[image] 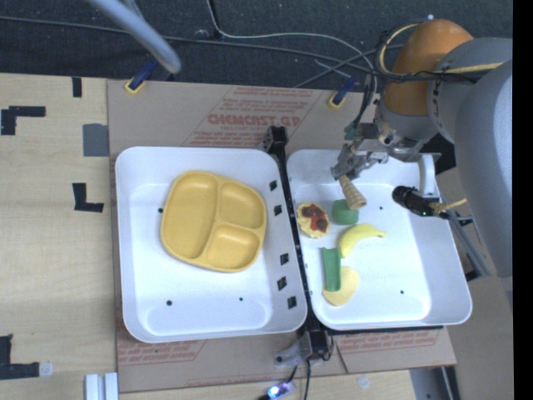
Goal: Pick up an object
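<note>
- Bench surface: pale wood at the frame's left, with a brown cardboard sheet (250,115) under two white bins set side by side; dark floor and black cables ran along the top.
- Left bin (141,223): held one yellow divided plate (213,221), lying flat near the bin's centre.
- Right bin (416,282): held a small round pizza-like toy (313,219) by its left wall, a green block (345,213) just beside it, a yellow banana (360,238) below, and a green strip (331,269) resting on a pale yellow piece (344,287).
- Tan cone-shaped item (353,194): tilted, touching the green block's top.
- Gripper (350,167): sat at the right bin's upper part, directly above the cone; its fingers looked narrowly set, possibly on the cone's upper end, though the view was too coarse to tell.
</note>
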Action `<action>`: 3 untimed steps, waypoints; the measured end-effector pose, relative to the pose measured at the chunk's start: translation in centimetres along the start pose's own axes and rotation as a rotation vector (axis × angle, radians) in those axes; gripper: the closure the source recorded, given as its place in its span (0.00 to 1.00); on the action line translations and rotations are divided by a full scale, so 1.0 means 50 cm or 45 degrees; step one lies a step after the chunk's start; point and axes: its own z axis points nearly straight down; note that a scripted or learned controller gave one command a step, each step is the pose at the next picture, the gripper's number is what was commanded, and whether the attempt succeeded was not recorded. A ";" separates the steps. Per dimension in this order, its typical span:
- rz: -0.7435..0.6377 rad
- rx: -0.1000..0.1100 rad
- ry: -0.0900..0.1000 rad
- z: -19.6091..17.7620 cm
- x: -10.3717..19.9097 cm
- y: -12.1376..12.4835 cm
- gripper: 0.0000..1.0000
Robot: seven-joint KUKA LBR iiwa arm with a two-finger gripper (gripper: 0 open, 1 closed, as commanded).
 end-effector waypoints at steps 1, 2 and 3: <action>-0.001 -0.002 0.000 -0.128 -0.002 0.000 1.00; -0.001 -0.001 -0.001 -0.234 -0.001 0.003 1.00; -0.005 0.006 0.002 -0.237 0.095 0.001 1.00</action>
